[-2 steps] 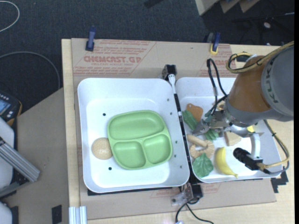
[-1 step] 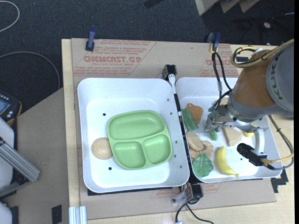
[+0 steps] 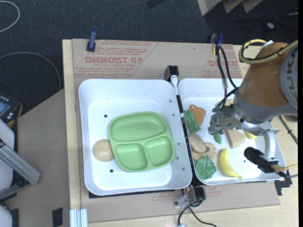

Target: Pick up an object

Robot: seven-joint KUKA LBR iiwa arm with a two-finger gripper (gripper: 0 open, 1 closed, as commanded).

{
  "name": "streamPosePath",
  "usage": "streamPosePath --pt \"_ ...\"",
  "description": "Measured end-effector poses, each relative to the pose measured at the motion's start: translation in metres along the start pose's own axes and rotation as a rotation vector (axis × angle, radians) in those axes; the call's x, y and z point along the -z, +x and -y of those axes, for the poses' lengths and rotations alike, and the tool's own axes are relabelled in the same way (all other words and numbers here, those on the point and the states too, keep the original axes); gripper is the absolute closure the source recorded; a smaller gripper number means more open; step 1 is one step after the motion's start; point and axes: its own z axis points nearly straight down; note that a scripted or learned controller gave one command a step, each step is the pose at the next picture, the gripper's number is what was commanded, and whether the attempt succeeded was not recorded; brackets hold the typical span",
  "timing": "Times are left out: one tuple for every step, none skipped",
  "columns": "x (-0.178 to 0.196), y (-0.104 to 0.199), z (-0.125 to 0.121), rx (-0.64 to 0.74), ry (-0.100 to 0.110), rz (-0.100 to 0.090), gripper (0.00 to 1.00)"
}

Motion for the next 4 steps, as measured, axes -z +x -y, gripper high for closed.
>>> streamPosePath --pt "0.016 0.041 0.029 0.0 0.007 -0.002 1.0" --pt "0.012 0.1 0.028 0.003 0.006 -0.002 1.0" --pt "0.146 0.148 0.025 0.005 -0.012 -0.005 1.0" --pt "0.169 0.105 0.026 -0.008 -0.002 0.002 1.0"
